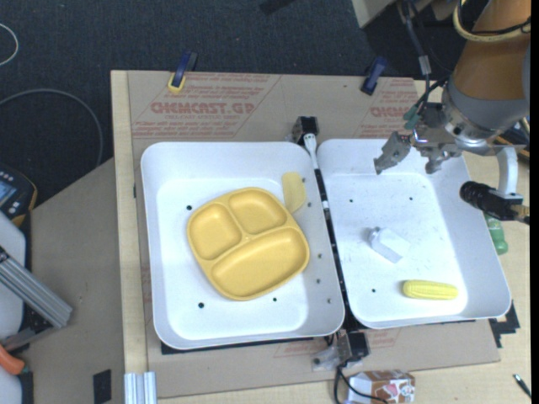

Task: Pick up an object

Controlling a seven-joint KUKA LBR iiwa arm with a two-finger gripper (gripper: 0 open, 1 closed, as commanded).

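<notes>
Gripper (413,156): fingers spread apart, holding nothing, over right bin's (472,297) far edge.
Corn cob (430,290): near right of right bin.
White block (387,245): mid-bin.
Left bin (160,251): yellow divided plate (246,242).

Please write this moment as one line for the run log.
hand: open, above right bin far edge, holds nothing | right bin: grey block, corn cob | left bin: yellow divided plate
</notes>
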